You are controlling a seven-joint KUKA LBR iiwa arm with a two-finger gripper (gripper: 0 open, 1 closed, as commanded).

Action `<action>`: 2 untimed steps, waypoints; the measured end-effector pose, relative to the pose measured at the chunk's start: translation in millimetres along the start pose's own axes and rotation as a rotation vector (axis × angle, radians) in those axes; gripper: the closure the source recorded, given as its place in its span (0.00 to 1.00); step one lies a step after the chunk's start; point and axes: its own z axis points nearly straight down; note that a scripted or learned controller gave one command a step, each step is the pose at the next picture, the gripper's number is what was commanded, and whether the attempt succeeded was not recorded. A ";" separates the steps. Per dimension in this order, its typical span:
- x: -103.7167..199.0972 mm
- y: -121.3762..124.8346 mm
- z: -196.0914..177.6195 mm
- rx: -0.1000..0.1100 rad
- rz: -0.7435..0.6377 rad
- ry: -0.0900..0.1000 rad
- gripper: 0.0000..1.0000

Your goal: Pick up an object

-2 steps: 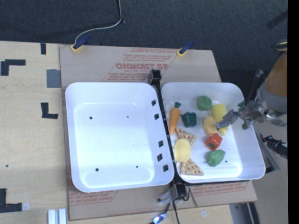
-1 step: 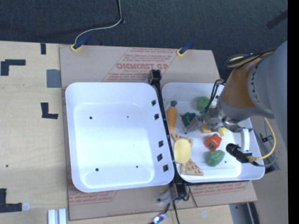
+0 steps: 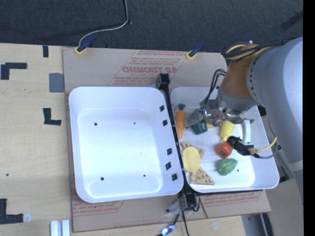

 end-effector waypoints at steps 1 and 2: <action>8.8 31.3 4.4 0.013 0.007 0.002 0.00; -36.3 55.3 5.4 0.009 0.006 0.003 0.00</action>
